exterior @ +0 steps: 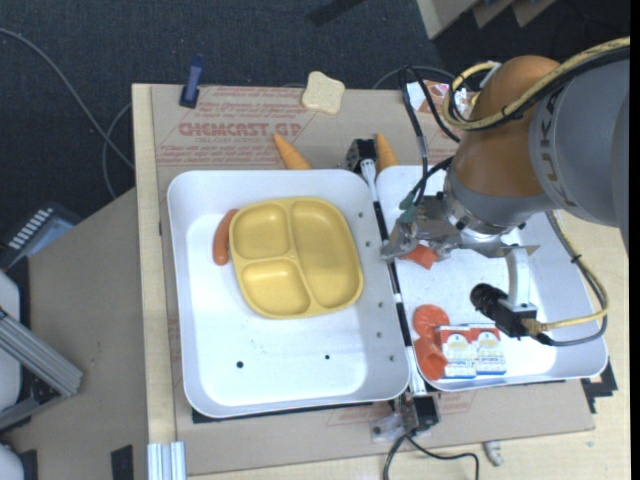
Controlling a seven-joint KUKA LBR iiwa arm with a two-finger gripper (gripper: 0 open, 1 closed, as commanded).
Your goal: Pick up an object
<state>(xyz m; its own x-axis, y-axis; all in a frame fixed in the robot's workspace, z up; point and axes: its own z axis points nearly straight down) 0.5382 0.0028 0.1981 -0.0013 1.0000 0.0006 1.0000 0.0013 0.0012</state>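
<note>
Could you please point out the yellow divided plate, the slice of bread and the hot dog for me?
yellow divided plate (296, 258), camera view, on its central divider.
slice of bread (323, 92), camera view, middle of its top face.
hot dog (221, 240), camera view, the part showing left of the plate.

Small orange-red piece (422, 258), right bin's left edge, directly beneath the pincer (412, 242), partly hidden
</note>
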